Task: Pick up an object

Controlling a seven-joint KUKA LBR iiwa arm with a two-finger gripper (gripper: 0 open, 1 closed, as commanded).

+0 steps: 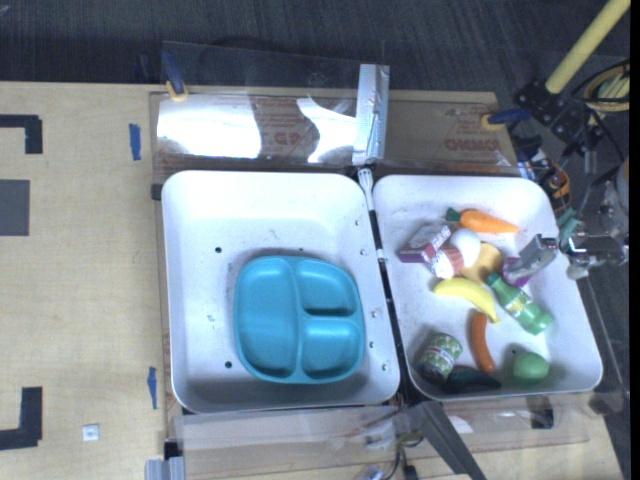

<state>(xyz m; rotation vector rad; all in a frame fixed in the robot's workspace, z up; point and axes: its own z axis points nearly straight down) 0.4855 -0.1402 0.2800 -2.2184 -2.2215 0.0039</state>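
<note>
The right bin (575, 313) holds several toy foods. An orange carrot (482, 222) lies at the back, with a purple packet (424, 240) and a pink and white item (452, 253) to its left. A yellow banana (463, 291) sits mid-bin and an orange sausage (482, 340) lies in front of it. A green bottle (523, 306) lies to the right. Along the front wall are a green can (438, 354), a dark green piece (466, 376) and a round green fruit (529, 367). My gripper (538, 253) reaches in over the bin's right side, above the bottle and a purple item (519, 266).
The left bin (200, 218) holds a blue divided plate (297, 316). A clear plastic sheet and a metal bracket (371, 113) stand behind the bins. Cables and a yellow pole (590, 38) crowd the back right. Wooden bench top (70, 268) lies to the left.
</note>
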